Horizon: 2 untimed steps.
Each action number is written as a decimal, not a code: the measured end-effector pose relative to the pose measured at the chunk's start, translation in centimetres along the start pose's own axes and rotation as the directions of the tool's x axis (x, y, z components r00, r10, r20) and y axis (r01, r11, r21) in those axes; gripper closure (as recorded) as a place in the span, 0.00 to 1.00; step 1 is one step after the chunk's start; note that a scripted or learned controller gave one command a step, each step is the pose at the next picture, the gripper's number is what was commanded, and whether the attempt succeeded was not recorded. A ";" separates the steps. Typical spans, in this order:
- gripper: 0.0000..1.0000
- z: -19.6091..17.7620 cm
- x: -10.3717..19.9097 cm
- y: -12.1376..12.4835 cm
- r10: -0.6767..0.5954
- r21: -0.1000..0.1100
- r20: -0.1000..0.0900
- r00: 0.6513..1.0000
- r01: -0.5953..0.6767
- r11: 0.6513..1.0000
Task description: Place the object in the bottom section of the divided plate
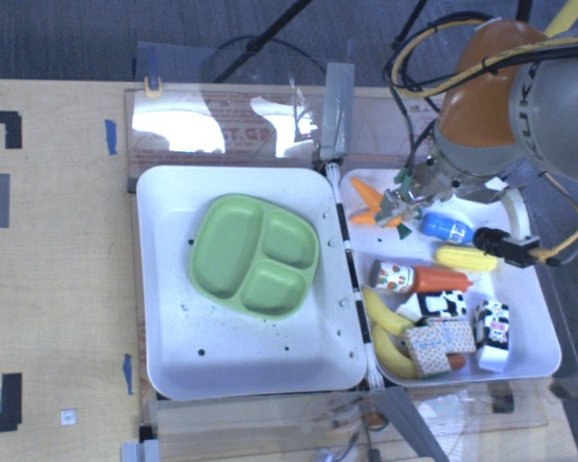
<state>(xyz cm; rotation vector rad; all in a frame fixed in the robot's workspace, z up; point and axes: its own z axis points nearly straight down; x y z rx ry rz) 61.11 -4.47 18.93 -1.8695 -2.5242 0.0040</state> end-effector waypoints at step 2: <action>0.00 0.7 9.5 -0.2 -0.211 0.002 -0.004 0.977 0.211 0.977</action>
